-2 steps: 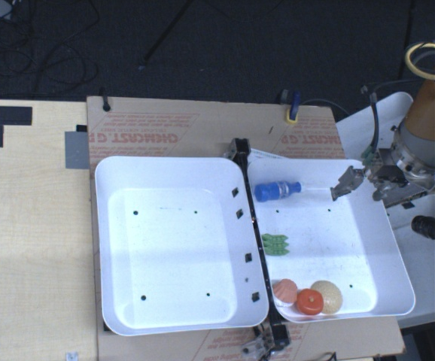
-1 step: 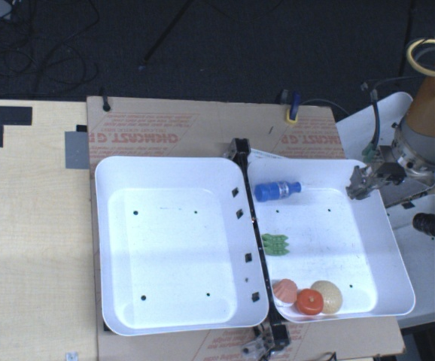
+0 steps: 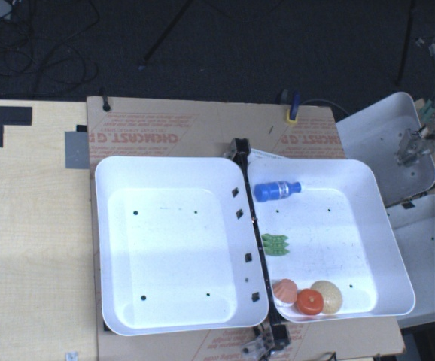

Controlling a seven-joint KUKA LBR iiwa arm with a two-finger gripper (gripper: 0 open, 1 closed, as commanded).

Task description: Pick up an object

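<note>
In the right bin [image 3: 368,201], a blue bottle [image 3: 278,191] lies on its side near the back left corner, its cap pointing right. A small green ridged object [image 3: 275,244] rests against the bin's left wall, about halfway down. At the front left corner three round items touch each other: a pink-orange one [image 3: 284,290], a red one [image 3: 309,301] and a beige one [image 3: 327,295].
The left bin [image 3: 172,239] sits beside the right one, with a black divider strip [image 3: 251,232] between them. Both rest on a cardboard sheet [image 3: 202,130] on the wooden bench. A pale grey rounded panel with metal fittings [image 3: 398,138] stands at the right edge.
</note>
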